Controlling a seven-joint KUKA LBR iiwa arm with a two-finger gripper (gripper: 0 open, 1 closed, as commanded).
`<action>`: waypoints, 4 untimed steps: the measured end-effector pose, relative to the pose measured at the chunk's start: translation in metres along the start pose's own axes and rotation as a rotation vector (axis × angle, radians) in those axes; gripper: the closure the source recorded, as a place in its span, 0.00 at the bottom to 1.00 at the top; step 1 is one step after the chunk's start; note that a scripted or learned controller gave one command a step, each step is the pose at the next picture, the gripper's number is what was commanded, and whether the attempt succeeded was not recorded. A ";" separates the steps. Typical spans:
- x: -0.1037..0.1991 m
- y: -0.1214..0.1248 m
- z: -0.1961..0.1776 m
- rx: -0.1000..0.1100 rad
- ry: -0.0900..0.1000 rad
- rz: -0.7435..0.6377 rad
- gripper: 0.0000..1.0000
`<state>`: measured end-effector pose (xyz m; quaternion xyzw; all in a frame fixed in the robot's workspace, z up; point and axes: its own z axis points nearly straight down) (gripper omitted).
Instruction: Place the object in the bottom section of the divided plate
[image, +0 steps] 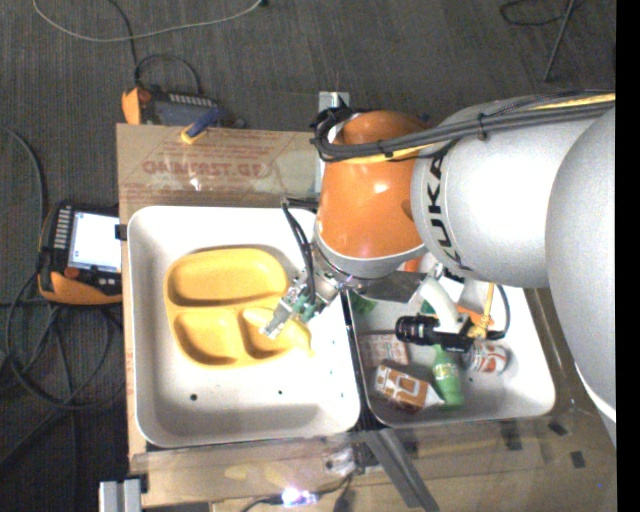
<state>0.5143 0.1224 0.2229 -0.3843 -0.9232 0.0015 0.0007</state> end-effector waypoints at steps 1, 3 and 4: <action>-0.053 0.058 0.026 -0.001 -0.002 -0.108 1.00; -0.008 0.030 -0.057 -0.002 0.000 -0.134 1.00; -0.017 0.031 -0.083 -0.003 -0.001 -0.158 1.00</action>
